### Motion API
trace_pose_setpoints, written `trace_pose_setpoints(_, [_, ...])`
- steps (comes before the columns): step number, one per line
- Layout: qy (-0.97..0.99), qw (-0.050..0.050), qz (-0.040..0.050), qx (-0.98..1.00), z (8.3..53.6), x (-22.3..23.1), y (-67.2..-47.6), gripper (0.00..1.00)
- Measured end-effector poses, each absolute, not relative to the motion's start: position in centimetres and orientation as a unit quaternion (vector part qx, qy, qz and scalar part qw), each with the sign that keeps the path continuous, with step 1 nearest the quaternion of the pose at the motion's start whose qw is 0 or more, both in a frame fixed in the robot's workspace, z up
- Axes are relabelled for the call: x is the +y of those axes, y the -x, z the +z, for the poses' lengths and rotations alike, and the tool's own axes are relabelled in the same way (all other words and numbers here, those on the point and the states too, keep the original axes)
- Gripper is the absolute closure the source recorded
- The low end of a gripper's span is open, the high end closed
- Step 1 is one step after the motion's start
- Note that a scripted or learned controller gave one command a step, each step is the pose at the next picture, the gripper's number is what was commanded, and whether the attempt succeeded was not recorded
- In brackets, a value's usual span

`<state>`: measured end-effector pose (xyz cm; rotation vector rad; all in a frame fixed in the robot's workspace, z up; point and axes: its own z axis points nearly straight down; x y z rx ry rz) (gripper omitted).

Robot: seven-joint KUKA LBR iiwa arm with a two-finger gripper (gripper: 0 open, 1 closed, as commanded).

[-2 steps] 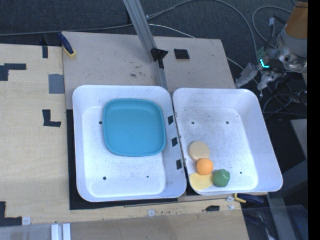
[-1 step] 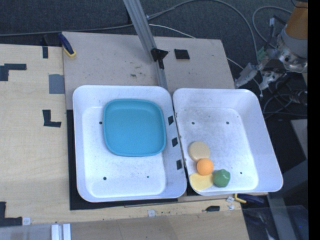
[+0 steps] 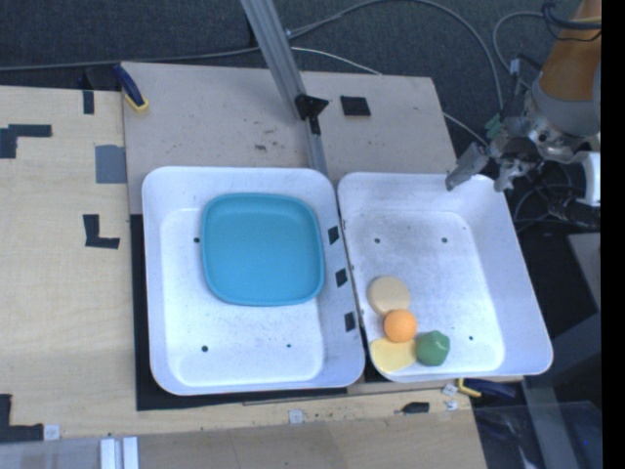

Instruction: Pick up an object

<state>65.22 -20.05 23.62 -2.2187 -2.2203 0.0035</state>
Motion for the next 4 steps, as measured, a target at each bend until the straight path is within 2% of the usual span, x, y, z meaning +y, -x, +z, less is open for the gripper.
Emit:
trace_pose_setpoints(1, [0.707,0.002,0.0015,-0.707,18.0,-20.7,-64.5,0.0])
trace_pose_setpoints(2, [0.707,0.002,0.0016,-0.707,11.7,-20.8,-64.6,0.0])
trace_pose_setpoints(3, [0.707,0.0,0.0004,-0.708,13.0,-20.8,-64.7,1.0])
trace_pose_setpoints(4, [0.707,-0.001,-0.0006,-0.707,18.7,-20.4,-65.5,1.0])
